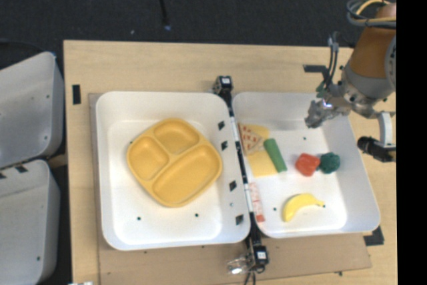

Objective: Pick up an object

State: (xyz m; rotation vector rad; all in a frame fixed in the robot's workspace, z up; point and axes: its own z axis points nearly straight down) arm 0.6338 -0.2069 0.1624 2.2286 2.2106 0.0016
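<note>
1. The arm [370,60] reaches in from the right, grey with an orange band above the wrist.
2. Its gripper [315,118] hangs over the far part of the right bin [353,210], above bare white floor. Nothing lies between the fingers, and whether they are apart or together cannot be told.
3. Nearest the gripper lie a red block [307,164] and a dark green ball [329,161], touching each other, on the bin's right side.
4. A green stick [274,154] lies slantwise on a yellow slab [260,160], beside a pizza slice [251,139] at the bin's left wall.
5. A yellow banana [301,205], curved and glossy, lies alone nearer the front edge.
6. The left bin [110,210] holds a yellow divided plate [175,161] with three compartments.
</note>
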